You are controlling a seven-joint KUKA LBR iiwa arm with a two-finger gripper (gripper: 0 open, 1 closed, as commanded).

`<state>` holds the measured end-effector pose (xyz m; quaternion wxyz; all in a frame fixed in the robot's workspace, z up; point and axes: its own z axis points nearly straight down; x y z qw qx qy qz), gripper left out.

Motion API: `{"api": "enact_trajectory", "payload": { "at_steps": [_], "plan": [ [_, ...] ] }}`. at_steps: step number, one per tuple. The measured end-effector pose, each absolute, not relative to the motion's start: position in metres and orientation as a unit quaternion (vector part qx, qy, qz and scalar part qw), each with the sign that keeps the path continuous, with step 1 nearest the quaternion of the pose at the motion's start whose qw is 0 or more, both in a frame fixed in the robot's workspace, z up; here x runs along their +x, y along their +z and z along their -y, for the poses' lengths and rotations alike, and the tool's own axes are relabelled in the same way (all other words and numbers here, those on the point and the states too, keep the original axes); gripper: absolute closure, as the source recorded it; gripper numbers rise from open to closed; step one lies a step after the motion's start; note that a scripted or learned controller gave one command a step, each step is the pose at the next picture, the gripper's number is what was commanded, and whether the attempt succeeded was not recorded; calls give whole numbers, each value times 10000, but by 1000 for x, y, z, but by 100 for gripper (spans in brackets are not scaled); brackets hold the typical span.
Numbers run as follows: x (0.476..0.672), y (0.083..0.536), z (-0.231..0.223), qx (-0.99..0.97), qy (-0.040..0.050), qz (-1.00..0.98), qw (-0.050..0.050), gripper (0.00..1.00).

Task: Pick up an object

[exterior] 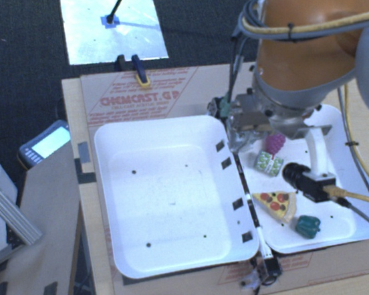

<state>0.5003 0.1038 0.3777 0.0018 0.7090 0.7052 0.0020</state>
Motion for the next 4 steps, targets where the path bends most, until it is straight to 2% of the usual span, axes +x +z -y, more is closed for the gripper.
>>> {"api": "enact_trajectory", "payload": {
  "at_steps": [1,2,3,4],
  "plan": [
    [486,511,-149,7040,86,-7101,36,100],
    [543,537,-202,7047,37,-7095,17,100],
    [515,346,-172,7074,-75,-7067,-34,100],
    [488,375,-185,7052,18,-7091,2,100]
  ]
}}
